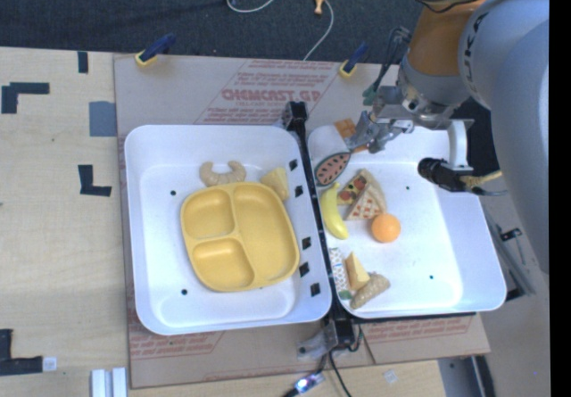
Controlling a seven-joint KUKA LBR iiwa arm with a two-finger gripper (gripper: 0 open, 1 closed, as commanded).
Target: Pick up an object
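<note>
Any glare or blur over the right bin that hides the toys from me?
Camera view: even light and soft shadows; the right bin shows slight white glare, but the banana and orange ball stay sharp. The gripper looks a bit blurred.

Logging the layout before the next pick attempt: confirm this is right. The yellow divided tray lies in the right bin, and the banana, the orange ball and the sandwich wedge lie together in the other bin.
Wrong on one point: the yellow divided tray lies in the left bin, as the camera view shows. The banana, orange ball and sandwich wedge do lie together in the other bin.
</note>
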